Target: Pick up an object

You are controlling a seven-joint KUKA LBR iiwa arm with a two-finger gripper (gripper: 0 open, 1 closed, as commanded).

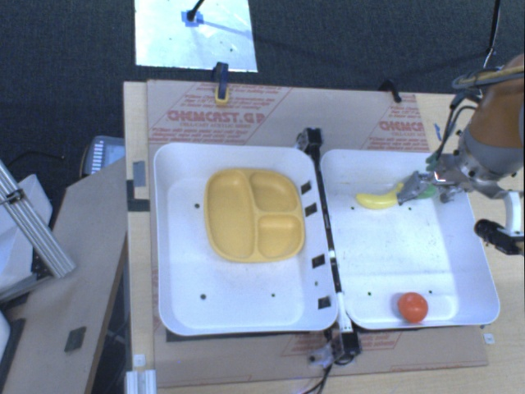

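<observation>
- The banana (376, 200) lies flat in the upper half of the right bin (459, 318), its right tip touching or just under the gripper (417, 190)
- Whether the jaws are parted or clenched cannot be told at this size, and nothing shows the fruit between them, so count it as not yet held
- To do this step well, the grasp should probably sit nearer the banana's middle than its end; a pinch on the tapered tip is likely to slip or swing the fruit as it rises
- Closing across the narrow width, not along the curve, looks the safer choice
- A straight lift suits it, since the bin wall is well apart from the fruit
- A tomato (413, 306) rests near the bin's front wall, far enough off not to interfere
- The yellow divided tray (253, 215) sits in the left bin (176, 302) and plays no part here
</observation>
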